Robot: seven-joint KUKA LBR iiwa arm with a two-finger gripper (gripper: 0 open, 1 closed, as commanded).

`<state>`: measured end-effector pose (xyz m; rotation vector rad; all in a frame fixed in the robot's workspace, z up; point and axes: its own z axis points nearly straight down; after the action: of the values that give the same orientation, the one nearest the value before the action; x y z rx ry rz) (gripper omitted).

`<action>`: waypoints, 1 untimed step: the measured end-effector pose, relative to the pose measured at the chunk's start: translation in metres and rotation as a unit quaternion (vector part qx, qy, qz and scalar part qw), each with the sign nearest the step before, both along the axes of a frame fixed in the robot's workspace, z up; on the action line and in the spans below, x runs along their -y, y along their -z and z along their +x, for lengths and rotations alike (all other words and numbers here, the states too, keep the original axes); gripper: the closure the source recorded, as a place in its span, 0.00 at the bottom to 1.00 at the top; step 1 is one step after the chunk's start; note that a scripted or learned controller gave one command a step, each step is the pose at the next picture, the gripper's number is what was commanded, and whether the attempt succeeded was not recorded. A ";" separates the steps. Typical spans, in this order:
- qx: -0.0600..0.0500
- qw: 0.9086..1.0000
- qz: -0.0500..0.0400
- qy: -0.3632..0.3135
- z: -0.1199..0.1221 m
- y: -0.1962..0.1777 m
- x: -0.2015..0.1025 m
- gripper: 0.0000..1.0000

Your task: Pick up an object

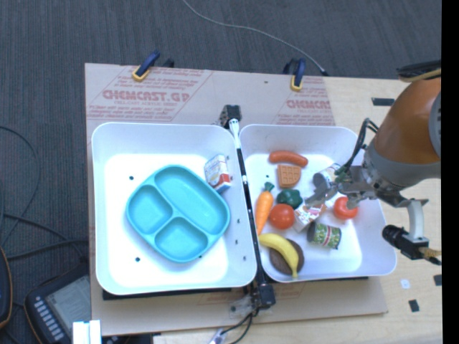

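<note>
The right bin [373, 264] holds several toy foods: a red sausage [288, 158], a brown waffle [288, 175], a carrot [264, 205], a green pepper [289, 197], a tomato [282, 216], a banana [281, 251], a green can [325, 235], a small white carton [308, 214] and a red piece [346, 208]. My gripper [324, 186] hangs low over the middle of this bin, just above and right of the white carton, between the pepper and the red piece. Nothing is visibly held in it.
The left bin [107, 192] holds a blue divided plate [178, 212] and a small milk carton [217, 172] by its right wall. The bins' shared wall [244, 192] runs between them. The orange-banded arm [405, 131] covers the right bin's far right side.
</note>
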<state>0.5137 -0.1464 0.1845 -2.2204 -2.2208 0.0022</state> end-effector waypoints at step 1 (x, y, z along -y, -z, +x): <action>0.018 1.000 -0.007 0.000 0.029 0.071 -0.037 0.00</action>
<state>0.5428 -0.1089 0.1134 -2.2445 -2.2459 -0.0230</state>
